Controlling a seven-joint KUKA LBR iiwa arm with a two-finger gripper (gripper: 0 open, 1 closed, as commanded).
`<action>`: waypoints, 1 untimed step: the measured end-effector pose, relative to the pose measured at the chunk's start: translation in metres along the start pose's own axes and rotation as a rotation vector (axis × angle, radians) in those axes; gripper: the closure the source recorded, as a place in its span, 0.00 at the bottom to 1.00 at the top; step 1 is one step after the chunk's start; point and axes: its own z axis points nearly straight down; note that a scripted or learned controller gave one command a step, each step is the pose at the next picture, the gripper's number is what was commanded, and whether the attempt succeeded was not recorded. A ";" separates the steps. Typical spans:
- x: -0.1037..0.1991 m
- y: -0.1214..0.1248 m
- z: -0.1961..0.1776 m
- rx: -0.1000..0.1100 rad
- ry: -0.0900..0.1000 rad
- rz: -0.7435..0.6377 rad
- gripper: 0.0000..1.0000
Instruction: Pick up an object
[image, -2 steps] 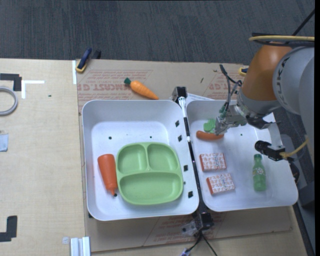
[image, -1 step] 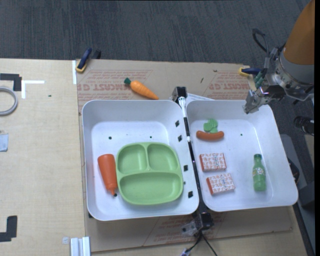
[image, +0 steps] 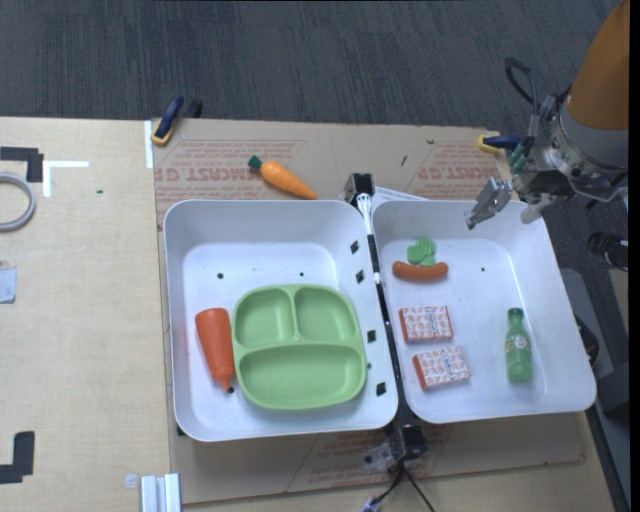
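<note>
While the gripper (image: 508, 203) hangs over the top right corner of the right bin (image: 560, 290), its fingers are spread apart and hold nothing. Below it and to the left, in that bin, lies a hot dog (image: 420, 268) touching a green bit (image: 421, 250). Two small red boxes (image: 426, 323) sit lower down, one above the other. A green bottle (image: 518, 345) lies well below the gripper. The left bin (image: 190, 240) holds a green plate (image: 298, 346) and an orange cup (image: 215, 345). A carrot (image: 283, 177) lies outside on the cardboard.
</note>
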 end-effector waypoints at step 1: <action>0.050 -0.029 0.101 0.002 0.001 0.087 0.00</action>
